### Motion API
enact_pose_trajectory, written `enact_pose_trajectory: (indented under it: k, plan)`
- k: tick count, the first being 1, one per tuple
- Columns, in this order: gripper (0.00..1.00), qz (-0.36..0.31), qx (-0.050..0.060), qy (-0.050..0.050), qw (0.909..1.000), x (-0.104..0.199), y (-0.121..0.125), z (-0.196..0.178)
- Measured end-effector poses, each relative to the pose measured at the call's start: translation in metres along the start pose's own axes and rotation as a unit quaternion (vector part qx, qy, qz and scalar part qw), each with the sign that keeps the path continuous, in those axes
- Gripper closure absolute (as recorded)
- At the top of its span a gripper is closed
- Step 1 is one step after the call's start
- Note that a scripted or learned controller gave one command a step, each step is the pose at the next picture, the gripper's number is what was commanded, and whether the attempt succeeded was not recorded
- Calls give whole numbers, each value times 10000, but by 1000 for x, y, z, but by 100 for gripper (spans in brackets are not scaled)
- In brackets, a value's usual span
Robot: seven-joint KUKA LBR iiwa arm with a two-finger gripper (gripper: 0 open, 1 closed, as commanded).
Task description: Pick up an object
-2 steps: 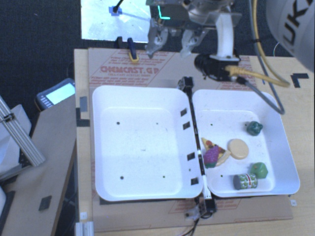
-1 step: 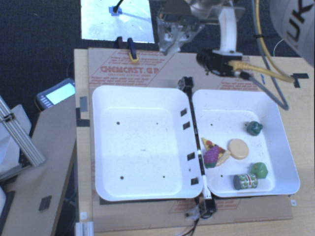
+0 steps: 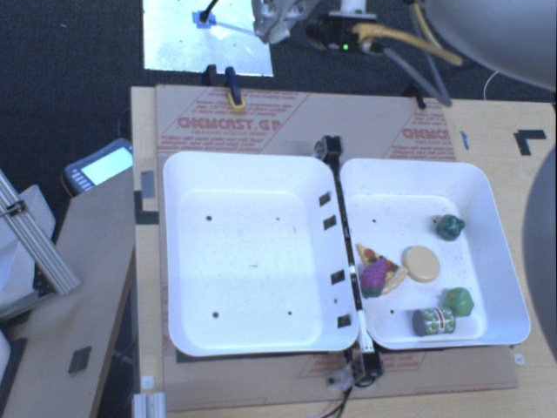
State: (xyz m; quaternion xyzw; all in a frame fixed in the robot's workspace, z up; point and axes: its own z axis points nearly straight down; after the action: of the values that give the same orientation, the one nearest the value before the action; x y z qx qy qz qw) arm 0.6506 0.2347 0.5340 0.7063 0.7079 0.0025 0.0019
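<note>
The pincer (image 3: 277, 11) hung high over the far edge of the tabletop (image 3: 383, 116), well apart from both bins; whether it was wide or narrow could not be told, and nothing showed between its tips. All 5 candidates lay in the right bin (image 3: 496, 233): a dark green lump (image 3: 449, 226) near the far wall, a tan disc (image 3: 422, 264) at the middle, a purple piece (image 3: 375, 274) resting on a yellow wedge (image 3: 393, 279) beside the divider, a lighter green lump (image 3: 459, 301), and a small can (image 3: 433, 321) on its side. Judging from that, the pick had not begun; approach, descent, closing and lift all remained.
</note>
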Motion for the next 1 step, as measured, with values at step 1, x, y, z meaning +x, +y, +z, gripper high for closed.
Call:
enact_pose_trajectory:
  k: [1]
  plan:
    - [100,-18,71,-10,10000,-18,-106,61]
